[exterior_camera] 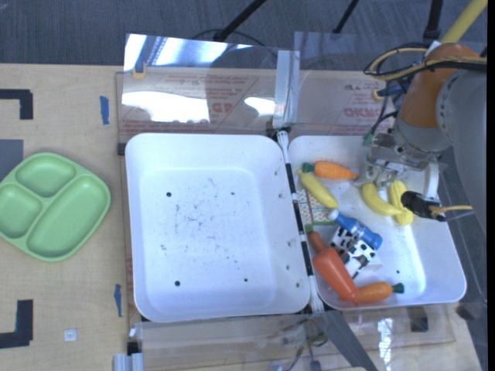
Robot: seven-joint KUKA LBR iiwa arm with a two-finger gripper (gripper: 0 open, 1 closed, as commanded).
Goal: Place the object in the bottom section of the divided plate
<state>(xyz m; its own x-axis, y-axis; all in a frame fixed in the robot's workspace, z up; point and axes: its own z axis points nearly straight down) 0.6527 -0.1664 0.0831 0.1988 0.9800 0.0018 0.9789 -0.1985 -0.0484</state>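
Observation:
The green divided plate (18, 236) lies on the wooden bench at the far left, outside the bins, with two small sections on top and one long section below. My gripper (380, 175) hangs low over the right bin (437, 265), at the upper end of a yellow banana bunch (389, 201). Whether it touches the bananas is unclear. Other toys in that bin are an orange carrot (335, 170), a single yellow banana (319, 189), a blue bottle (358, 230), a black-and-white toy (353, 255), a large red-orange carrot (334, 271) and a small carrot (375, 291).
The left bin (205, 222) lies between the plate and the right bin. A clear plastic wall (201, 91) stands behind both bins. Black tape marks (19, 103) sit on the bench left of the bins. Cables loop off the arm's wrist (410, 56).

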